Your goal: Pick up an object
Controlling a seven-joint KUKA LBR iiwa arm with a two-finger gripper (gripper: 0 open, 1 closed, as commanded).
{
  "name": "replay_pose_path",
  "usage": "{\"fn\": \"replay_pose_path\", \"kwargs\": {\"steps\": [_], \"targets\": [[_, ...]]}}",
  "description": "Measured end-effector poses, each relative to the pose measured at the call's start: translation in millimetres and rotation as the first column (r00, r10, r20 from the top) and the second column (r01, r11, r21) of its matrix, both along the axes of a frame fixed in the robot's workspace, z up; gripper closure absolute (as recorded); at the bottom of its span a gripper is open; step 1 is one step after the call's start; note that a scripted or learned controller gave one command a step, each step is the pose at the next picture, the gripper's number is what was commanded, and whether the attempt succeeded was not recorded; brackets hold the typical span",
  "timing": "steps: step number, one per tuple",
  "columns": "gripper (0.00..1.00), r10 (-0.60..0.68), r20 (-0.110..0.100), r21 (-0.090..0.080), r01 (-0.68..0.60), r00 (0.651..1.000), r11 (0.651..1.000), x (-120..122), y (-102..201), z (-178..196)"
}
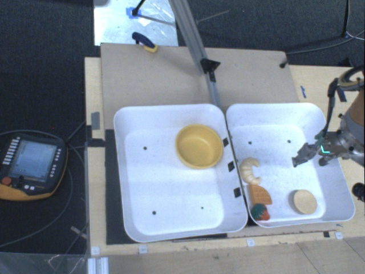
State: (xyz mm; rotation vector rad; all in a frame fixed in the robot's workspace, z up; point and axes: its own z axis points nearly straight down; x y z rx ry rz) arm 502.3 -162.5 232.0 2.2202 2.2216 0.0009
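Observation:
The right bin (pixel 274 114) holds a cream crescent-shaped piece (pixel 250 170), an orange wedge (pixel 260 194), a small green and red item (pixel 260 212) and a round tan disc (pixel 303 201). A yellow bowl (pixel 198 146) sits in the left bin (pixel 131 210), toward its back. My gripper (pixel 312 157) hangs over the right side of the right bin, above and behind the disc. Its fingers stand apart with nothing between them.
A grey pole (pixel 191 30) slants down from the top to the rear seam between the bins. A blue and yellow clamp (pixel 145 41) lies on the brown board (pixel 251 76) behind them. A teach pendant (pixel 29 165) rests on the dark floor at left.

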Motion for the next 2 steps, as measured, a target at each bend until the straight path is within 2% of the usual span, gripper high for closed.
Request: {"fn": "replay_pose_path", "kwargs": {"steps": [1,2], "targets": [[0.0,0.0,0.0,0.0,0.0,1.0,1.0,0,0,0],[0.0,0.0,-0.005,0.001,0.0,1.0,1.0,-3,10,-55]]}}
